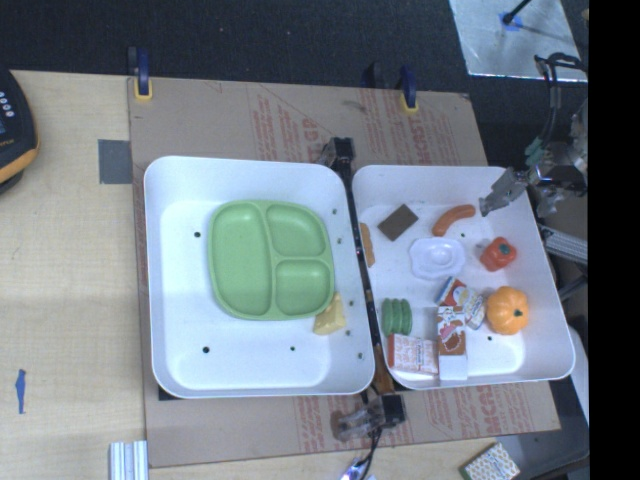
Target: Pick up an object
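Camera view: two white bins are seen side by side on the bench. In the left bin (180,358) a green tray (270,259) is laid near the middle, and a yellow wedge (330,316) is set just beside its lower right corner.

The right bin (545,363) is filled with small things. An orange sausage (453,218) is found near the top, with a dark square (398,221) to its left. A clear cup (437,259) is placed near the centre. A tomato (498,254) and a pumpkin (506,310) are set along the right side, one below the other. A green pepper (396,316) is seen at the left, and packets (450,330) are gathered at the bottom.

The gripper (497,197) is seen at the upper right corner of the right bin, just beside the sausage and above the tomato. Whether it is spread or closed cannot be told at this size, and nothing is seen held in it.

As judged from this, the pick is not yet made: every object is lying in a bin, none is lifted. A target is to be reached, closed on and raised; the sausage is judged the nearest candidate.
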You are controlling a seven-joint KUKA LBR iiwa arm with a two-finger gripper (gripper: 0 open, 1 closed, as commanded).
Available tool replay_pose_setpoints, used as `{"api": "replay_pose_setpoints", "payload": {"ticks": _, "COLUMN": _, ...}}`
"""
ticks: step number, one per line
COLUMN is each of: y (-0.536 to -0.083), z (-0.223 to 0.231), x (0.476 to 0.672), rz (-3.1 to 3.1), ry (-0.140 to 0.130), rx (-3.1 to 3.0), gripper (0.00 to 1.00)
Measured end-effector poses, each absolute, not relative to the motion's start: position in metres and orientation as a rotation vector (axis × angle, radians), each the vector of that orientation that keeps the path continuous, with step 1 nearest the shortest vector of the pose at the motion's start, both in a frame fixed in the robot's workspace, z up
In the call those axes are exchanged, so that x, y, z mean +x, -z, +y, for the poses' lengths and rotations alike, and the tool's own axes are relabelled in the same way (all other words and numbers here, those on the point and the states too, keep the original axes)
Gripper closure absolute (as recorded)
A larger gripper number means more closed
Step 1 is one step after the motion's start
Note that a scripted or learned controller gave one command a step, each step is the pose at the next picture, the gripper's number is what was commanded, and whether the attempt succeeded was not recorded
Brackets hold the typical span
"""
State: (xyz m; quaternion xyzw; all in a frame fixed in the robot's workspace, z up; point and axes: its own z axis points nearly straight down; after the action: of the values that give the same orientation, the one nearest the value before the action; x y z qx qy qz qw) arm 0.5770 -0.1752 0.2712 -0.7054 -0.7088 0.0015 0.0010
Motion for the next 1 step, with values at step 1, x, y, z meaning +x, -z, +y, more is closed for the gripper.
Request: {"api": "replay_pose_setpoints", "payload": {"ticks": 1, "y": -0.1527, "z": -0.2133, "x": 0.5716, "rz": -2.217, "ry": -0.014, "rx": -2.212, "gripper": 0.0}}
